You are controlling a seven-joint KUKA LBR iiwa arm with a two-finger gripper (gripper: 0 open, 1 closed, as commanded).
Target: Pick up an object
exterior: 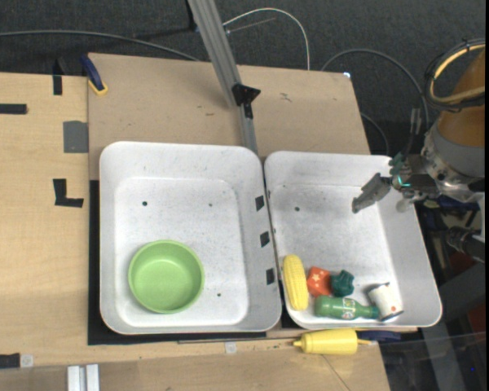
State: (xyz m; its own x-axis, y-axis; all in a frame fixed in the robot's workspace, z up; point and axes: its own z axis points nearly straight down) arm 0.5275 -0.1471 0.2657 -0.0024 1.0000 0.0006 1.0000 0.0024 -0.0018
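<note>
On the far left, the wooden tabletop (pixel 33 243) carries a few strips of black tape (pixel 63 192) and a grey patch (pixel 76 135). A blue and yellow clamp (pixel 93 74) sits at the back corner of a brown board (pixel 179 96) that lies under the two bins.

The left bin (pixel 183 169) holds a light green bowl (pixel 166 276), upright in its near left corner. A slanted grey metal pole (pixel 216 43) crosses the back of the scene and ends near the seam between the bins.

The right bin (pixel 326 182) has its things bunched along the near wall. A yellow corn cob (pixel 295 282) lies at the near left. Just beside it sits a small orange-red item (pixel 318 280), and next to that a small dark teal item (pixel 342 282); their exact kind is too small to tell. In front of these a green bottle (pixel 344 307) lies on its side, and a white cup-like object (pixel 384 298) rests at its right end. Outside the bin, on the near edge of the tabletop, a yellow bottle (pixel 329 342) lies on its side.

At the right, the grey arm (pixel 464 129) reaches in over the right bin's far right rim. The tool (pixel 367 199) hangs above the bare back part of that bin, well apart from the clustered objects. One dark finger shows, angled down to the left; whether the tool is spread or pressed together cannot be told, and nothing is visibly in it.
</note>
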